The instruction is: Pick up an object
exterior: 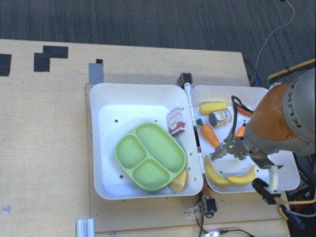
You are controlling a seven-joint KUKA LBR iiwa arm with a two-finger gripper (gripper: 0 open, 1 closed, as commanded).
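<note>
Right bin: two yellow bananas (228,177) lying flat at near edge, orange carrot (210,136) slanted by left wall, small can (220,117) on its side, another yellow banana (213,107) at far end.

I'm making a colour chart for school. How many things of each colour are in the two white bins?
Green: 1, the divided plate
Yellow: 3, a banana at the top of the right bin, a curved banana at its bottom, and a yellow piece under the plate's edge
Orange: 1, the carrot
Red and white: 1, the small packet
Brown and white: 1, the small can
Total: 7
</note>
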